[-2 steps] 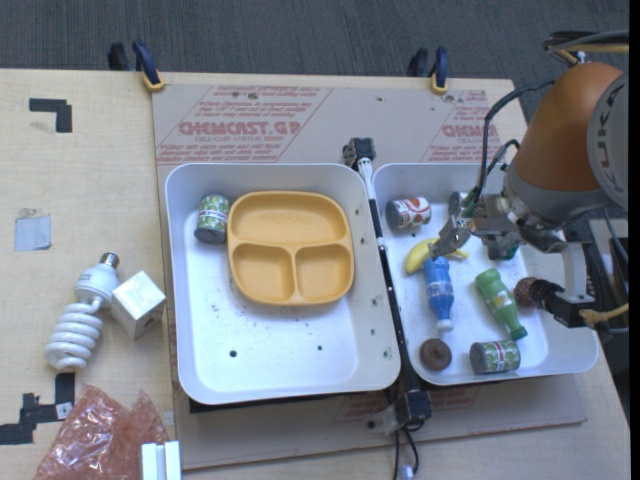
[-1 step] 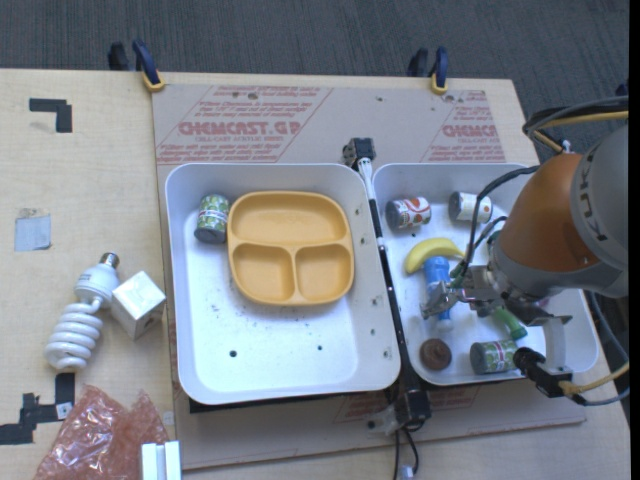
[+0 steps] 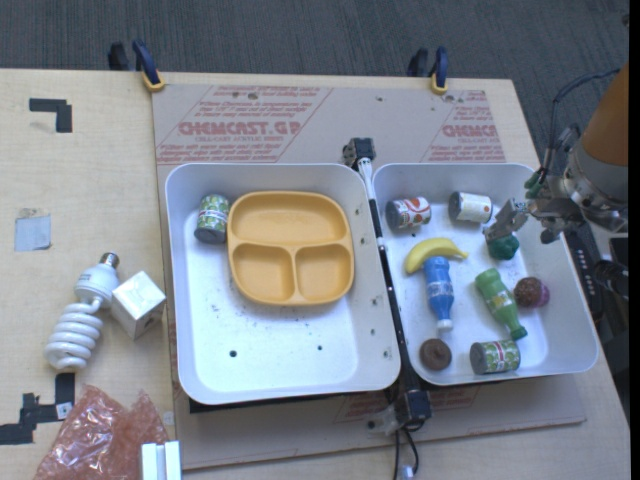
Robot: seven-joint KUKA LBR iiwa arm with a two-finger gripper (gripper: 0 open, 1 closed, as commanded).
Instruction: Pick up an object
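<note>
The gripper (image 3: 528, 220) hangs over the upper right corner of the right bin (image 3: 560, 353); whether it is spread or closed, and whether it has hold of anything, cannot be told at this size. A small dark green object (image 3: 503, 247) lies just beneath and beside it, apparently the nearest candidate for the pick. Risks, as judged: the tool sits close to the bin wall, so a descent could catch the rim, and the crowded contents could be nudged or a neighbour taken by mistake. Right bin, near to far: a green-labelled can (image 3: 495, 356) and a brown round item (image 3: 435, 353); a green bottle (image 3: 499, 303), a dark red ball (image 3: 529, 291) and a blue bottle (image 3: 439, 290); a banana (image 3: 432, 254); a red-and-white can (image 3: 408, 212) and a white can (image 3: 470, 207). Left bin (image 3: 280, 368): a yellow divided tray (image 3: 291, 246) with a small green can (image 3: 212, 217) beside it.
</note>
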